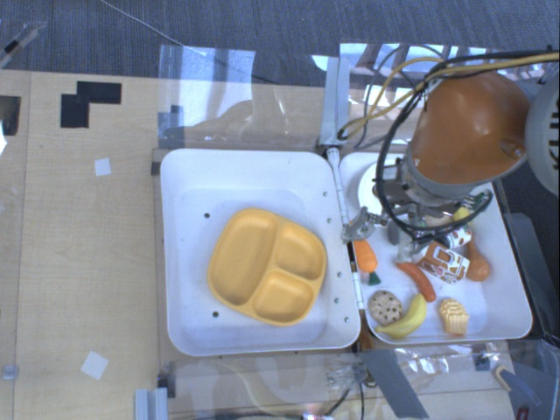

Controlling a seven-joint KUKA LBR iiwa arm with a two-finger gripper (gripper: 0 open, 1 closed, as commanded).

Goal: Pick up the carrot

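Hanging over the right bin [516, 318], the arm [468, 129] held its gripper [382, 234] just above the carrot [365, 257], which lay against the bin's left wall beside a cookie [383, 306], probably lining up a grasp; finger spread: cannot tell.

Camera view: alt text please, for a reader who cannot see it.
The grey-and-orange arm's gripper hangs over the right bin, just above the carrot at its left edge, among a cookie, banana and other toy food. The left bin holds a yellow divided plate.
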